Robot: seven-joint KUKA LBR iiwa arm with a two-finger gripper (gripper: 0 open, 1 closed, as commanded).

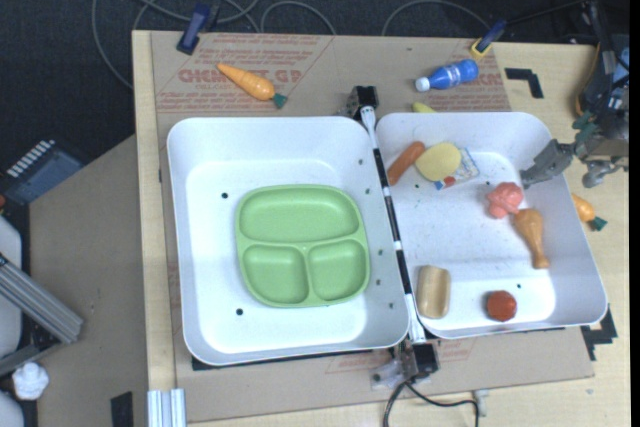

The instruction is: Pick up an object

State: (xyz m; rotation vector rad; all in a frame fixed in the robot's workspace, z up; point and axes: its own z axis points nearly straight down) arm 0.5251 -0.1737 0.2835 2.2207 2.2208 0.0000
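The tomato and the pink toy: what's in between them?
In the camera view, the drumstick lies between the tomato and the pink toy, its upper end touching the pink toy; below it is bare bin floor.

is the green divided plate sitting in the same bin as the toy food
No, the green plate lies alone in the left bin; the toy food is in the right bin.

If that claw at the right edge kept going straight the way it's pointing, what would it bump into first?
Probably the pink toy. The gripper sits at the right bin's right rim, pointing left and slightly down-frame toward it. Depth is unclear from above, so it might pass over the toy.
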